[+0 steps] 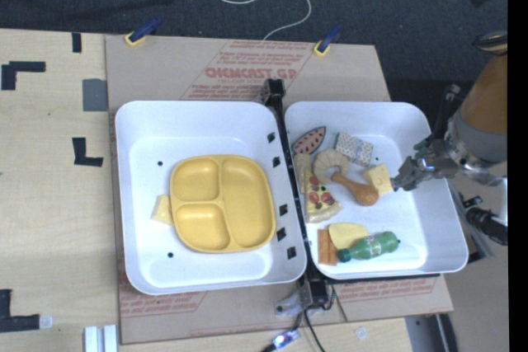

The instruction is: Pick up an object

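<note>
Cardboard point(247, 70) over a wooden bench carries two white bins. Right bin point(412, 121): a drumstick point(353, 184), long axis 10-to-4 o'clock, knob at 4. Gripper point(406, 177) hovers at its 3 o'clock; finger state unclear.

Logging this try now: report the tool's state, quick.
Tool: cannot be told if open or closed; it sits in the right bin beside the yellow cheese piece, with nothing visibly held.

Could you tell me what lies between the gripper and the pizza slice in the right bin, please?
In the camera view, a yellow cheese block and a drumstick lie between the gripper and the pizza slice.
</note>
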